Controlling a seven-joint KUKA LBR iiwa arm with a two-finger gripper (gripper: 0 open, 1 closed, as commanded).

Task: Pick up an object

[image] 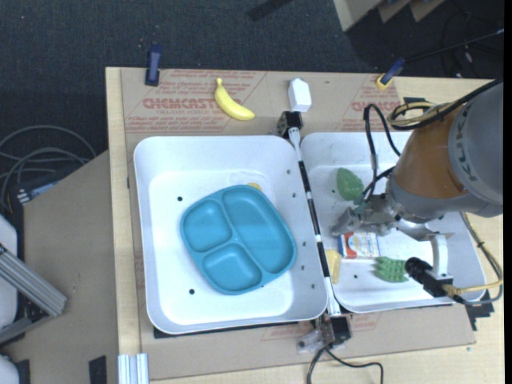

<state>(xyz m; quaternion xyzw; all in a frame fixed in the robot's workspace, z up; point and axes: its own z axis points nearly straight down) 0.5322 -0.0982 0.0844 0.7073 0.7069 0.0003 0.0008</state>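
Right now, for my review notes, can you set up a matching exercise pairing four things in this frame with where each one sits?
Things:
1. blue tray
2. banana
3. gripper
4. white block

Places:
A. on the bench beyond the bins, near the gap between them
B. in the left bin
C. over the right bin
D. on the bench beyond the left bin

Pairs: 1-B, 2-D, 3-C, 4-A

One fixed camera looks down at a slant from above the bench (200, 94), taking in both bins (160, 174).
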